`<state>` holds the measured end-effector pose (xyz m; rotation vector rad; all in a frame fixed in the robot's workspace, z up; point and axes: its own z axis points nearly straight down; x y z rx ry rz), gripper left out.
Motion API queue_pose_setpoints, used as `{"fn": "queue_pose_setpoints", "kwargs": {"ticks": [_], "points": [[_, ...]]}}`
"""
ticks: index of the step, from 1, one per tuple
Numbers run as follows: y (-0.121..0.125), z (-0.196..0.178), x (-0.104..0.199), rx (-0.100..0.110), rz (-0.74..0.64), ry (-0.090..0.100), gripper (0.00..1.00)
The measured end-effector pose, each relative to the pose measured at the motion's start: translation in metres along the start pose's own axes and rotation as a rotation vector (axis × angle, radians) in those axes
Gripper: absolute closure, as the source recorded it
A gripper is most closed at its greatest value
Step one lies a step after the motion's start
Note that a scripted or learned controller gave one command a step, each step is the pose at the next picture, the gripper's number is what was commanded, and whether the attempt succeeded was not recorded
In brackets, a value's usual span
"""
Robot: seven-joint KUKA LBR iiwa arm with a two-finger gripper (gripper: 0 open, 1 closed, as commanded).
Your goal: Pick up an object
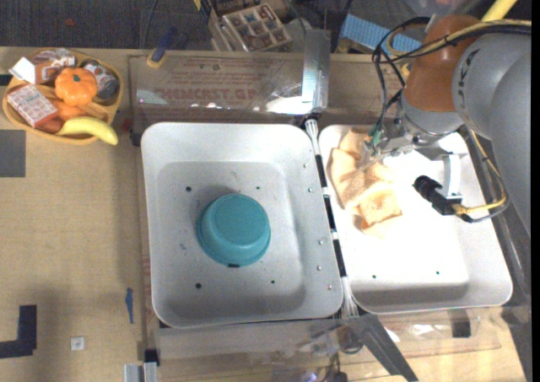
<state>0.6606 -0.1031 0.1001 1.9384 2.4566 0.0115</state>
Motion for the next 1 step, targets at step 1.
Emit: {"fn": "queue_pose_setpoints", "kwargs": {"ticks": [1], "points": [[0.0202, -0.0904, 0.0627, 0.015, 0.040, 0.004, 1.00]]}}
